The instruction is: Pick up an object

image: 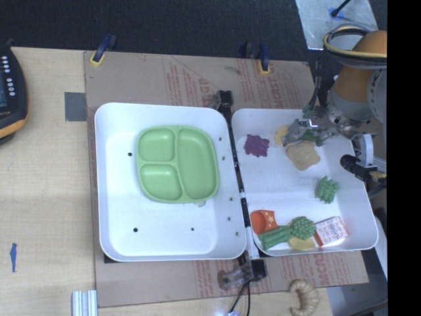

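- The gripper (304, 131) sits low over the far part of the right bin (358, 242), just beside a tan, bread-like piece (303, 155) and a small yellow piece (282, 135); whether it is open or closed cannot be told from this slant, and nothing can be seen held in it.
- The tan piece is the likeliest target, since it lies right under the gripper, touching or nearly touching the metal. It looks like a light toy food item, probably stiff plastic or foam, so it should lift easily but could skid on the smooth white floor of the bin.
- Its outline is roundish and slightly lumpy, with no clear long axis; it lies flat. A grasp across its narrower width, from straight above, seems the safest hold.
- The yellow piece lies just beside it on the left, close enough to be nudged or caught by mistake.
- Other candidates in the same bin: a purple, ragged-edged piece (256, 145) nearer the divider, lying flat; a small green knobbly piece (326, 189) toward the right wall; and at the near edge a crowded cluster of a red piece (262, 220), a green broccoli-like stalk (287, 232) and a red-and-white packet (331, 230).
- The stalk's long axis runs along the near wall, head toward the right; gripping across the stem would suit it, though its neighbours touch it.
- The left bin (118, 176) holds a green divided plate (177, 164), well apart from the arm.
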Controlling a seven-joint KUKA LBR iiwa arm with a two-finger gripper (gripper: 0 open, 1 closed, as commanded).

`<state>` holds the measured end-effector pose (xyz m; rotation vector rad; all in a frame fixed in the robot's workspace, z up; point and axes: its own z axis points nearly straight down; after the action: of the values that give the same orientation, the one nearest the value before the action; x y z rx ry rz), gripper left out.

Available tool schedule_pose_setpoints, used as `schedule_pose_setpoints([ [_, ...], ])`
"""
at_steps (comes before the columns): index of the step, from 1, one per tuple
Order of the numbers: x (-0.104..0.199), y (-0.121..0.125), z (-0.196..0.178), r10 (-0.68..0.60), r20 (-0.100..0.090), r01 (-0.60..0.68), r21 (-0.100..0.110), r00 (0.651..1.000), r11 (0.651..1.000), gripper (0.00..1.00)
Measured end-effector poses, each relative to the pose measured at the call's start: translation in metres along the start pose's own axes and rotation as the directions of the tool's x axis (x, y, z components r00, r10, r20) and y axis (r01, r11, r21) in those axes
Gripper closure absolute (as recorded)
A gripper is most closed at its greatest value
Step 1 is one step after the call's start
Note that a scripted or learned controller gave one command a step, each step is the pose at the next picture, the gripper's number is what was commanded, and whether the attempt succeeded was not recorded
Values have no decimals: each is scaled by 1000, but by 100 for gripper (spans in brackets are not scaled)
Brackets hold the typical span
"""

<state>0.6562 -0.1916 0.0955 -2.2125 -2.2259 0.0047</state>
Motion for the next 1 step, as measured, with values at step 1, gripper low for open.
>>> schedule_pose_setpoints([
  [1, -21, 0, 3, 4, 2, -4, -3, 1000, 1000, 0],
])
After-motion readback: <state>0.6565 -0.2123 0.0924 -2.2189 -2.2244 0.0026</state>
